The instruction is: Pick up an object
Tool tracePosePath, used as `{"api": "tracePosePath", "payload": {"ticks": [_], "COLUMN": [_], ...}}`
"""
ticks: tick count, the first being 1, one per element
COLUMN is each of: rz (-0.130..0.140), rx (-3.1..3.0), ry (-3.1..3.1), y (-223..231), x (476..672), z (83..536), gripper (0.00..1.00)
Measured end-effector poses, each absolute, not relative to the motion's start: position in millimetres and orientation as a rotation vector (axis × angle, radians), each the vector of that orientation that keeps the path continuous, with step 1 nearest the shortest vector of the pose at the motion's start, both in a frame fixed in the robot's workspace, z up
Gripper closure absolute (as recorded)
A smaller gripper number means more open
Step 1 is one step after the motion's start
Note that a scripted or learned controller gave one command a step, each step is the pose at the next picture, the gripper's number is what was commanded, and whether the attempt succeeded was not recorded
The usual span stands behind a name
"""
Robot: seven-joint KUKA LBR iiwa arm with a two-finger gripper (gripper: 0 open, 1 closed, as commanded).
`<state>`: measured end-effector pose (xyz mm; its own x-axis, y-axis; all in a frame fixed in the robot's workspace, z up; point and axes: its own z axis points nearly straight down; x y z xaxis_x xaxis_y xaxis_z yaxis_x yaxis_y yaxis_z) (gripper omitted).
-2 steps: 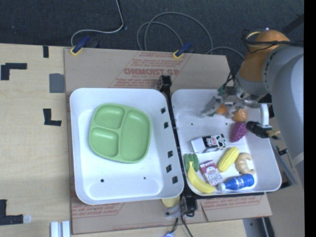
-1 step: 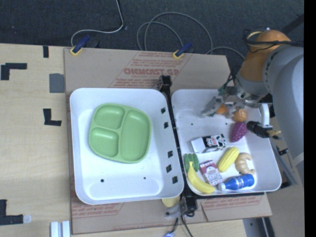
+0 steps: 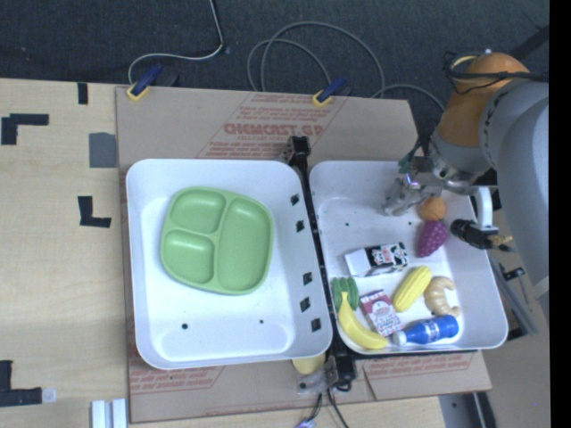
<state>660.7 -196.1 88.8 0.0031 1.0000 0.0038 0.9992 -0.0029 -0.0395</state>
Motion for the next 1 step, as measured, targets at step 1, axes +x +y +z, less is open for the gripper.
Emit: {"api": "tracePosePath", "payload": {"ticks": [1], "rz": [0.031], "rx": [-2.208], "ry": [-2.205], "y": [-195.6], "x": [663.1], "z": [90.7], "gripper": [0.0]}}
